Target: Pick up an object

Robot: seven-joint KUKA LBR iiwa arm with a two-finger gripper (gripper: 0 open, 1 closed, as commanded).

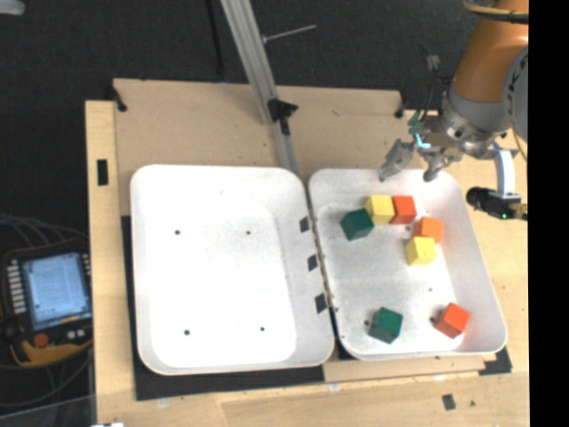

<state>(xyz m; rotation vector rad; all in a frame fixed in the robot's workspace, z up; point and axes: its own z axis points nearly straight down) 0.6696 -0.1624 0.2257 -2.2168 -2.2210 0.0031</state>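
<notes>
— Where's the tool (412,162)?
— I see it spread wide, gripping nothing, above the right bin (476,278)'s far rim.
— Nearest object?
— An orange cube (404,208) at its 6 o'clock, touching a yellow cube (382,208); both matte, square-edged.

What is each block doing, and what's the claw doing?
claw: open, holding nothing, over the right bin's far edge
green block: lying loose, touching yellow block
orange block: lying alone, near corner
handheld screen: lit
</notes>
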